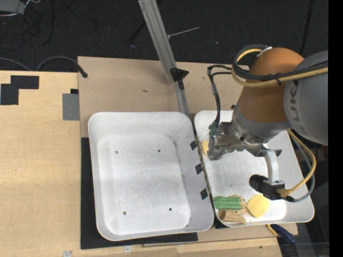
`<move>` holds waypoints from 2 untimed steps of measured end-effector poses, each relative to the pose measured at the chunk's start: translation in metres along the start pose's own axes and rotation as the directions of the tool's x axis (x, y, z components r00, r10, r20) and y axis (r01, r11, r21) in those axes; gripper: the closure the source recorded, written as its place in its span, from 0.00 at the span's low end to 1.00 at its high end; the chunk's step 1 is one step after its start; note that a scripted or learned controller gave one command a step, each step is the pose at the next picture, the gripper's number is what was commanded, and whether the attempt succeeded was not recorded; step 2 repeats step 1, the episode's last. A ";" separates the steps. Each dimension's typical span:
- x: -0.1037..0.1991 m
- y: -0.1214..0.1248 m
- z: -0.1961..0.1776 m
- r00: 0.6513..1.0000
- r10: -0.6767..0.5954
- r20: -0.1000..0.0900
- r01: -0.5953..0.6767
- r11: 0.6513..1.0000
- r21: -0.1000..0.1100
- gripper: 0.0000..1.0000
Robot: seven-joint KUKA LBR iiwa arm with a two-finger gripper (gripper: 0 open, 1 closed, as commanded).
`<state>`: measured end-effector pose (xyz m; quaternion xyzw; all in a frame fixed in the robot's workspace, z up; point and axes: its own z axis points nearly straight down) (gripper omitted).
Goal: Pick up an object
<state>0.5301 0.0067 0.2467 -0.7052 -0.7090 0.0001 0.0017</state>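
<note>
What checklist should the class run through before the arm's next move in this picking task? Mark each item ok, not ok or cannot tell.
1. Objects to pick are in the right bin: green object, yellow object, tan object at its near edge: ok.
2. Gripper is over the right bin: ok.
3. Gripper is above those three objects: not ok, it sits near the bin's far left side.
4. Finger opening: cannot tell.
5. Something held: cannot tell.
</note>
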 end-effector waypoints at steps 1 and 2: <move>0.058 0.004 0.013 1.000 0.001 0.000 -0.001 1.000 0.003 1.00; 0.058 0.004 0.013 1.000 0.001 0.000 -0.001 1.000 0.003 1.00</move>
